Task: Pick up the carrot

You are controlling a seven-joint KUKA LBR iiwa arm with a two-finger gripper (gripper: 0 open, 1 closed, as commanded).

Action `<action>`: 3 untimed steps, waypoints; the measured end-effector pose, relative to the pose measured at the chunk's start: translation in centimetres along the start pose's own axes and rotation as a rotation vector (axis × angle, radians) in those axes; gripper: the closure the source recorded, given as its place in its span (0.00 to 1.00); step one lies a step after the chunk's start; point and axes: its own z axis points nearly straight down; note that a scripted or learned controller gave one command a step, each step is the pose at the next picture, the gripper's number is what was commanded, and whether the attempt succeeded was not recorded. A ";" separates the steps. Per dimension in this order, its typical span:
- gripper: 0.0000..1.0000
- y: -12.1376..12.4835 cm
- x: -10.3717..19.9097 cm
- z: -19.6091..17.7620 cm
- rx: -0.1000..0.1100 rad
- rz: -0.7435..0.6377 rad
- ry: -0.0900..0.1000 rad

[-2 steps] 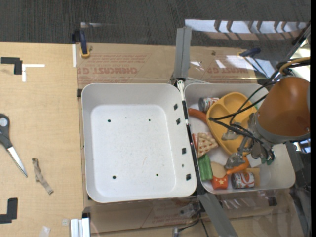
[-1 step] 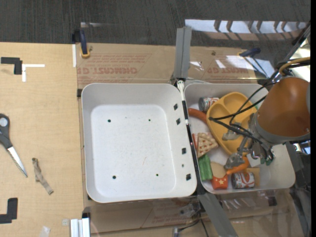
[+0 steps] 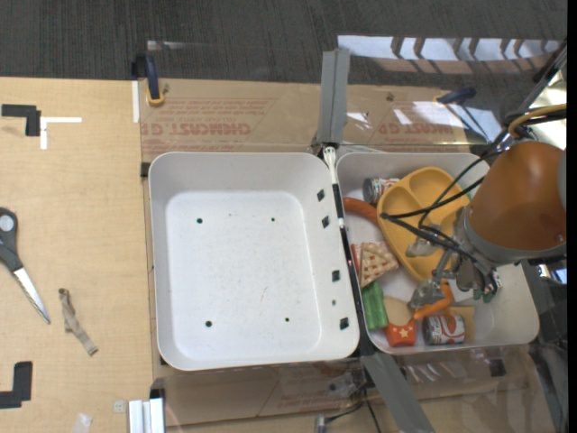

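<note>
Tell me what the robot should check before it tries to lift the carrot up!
1. Carrot in the right bin: ok.
2. Gripper right over the carrot: ok.
3. Carrot between the fingers: cannot tell.
4. Neighbours out of the way: not ok, the can and the red block sit close beside it.
5. Yellow bowl clear of the arm: cannot tell.

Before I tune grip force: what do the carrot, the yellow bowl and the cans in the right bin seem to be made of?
The carrot, beneath the claw, looks like smooth moulded plastic, uniformly orange, probably toy food. The yellow bowl seems hard plastic with a slight sheen. The cans show silvery rims and printed labels, suggesting metal, though possibly plastic replicas.
</note>
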 end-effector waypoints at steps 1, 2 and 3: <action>1.00 -0.1 0.4 -0.6 0.002 -0.001 0.020; 0.00 -0.1 0.3 -0.7 0.001 -0.002 0.016; 0.00 0.0 1.1 0.6 0.002 0.049 0.034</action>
